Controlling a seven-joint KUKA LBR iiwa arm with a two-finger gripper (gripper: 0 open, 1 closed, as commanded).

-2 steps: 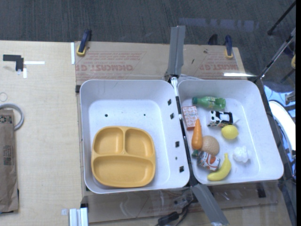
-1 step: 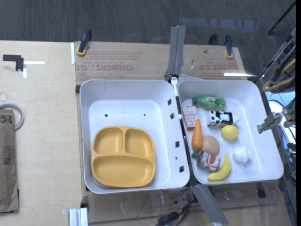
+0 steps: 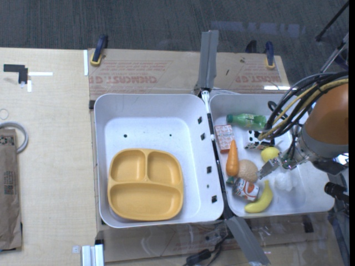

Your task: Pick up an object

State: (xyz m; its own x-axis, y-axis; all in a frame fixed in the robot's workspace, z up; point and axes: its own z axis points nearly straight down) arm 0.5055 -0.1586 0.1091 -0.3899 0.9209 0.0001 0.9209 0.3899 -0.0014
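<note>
The right bin [image 3: 310, 204] holds several small items. A green bottle [image 3: 247, 119] lies at the back, with a red box [image 3: 223, 136] and an orange carrot [image 3: 232, 157] along the left wall. A black-and-white toy [image 3: 255, 140] and a yellow lemon [image 3: 269, 153] sit mid-bin. Toward the front lie a tan round piece [image 3: 248, 170], a red-and-white can [image 3: 246, 189] and a banana [image 3: 262, 199]. My gripper [image 3: 273, 167] is low in this bin, between the lemon and the tan round piece, beside a white object [image 3: 284, 182]. Nothing shows held in it.
The left bin [image 3: 111, 121] contains a yellow three-compartment plate [image 3: 146, 184]. A divider ridge [image 3: 211, 148] separates the bins. The arm's orange band [image 3: 331, 112] and black cables [image 3: 294, 107] hang over the right bin's back right. A brown bag [image 3: 10, 187] lies on the bench far left.
</note>
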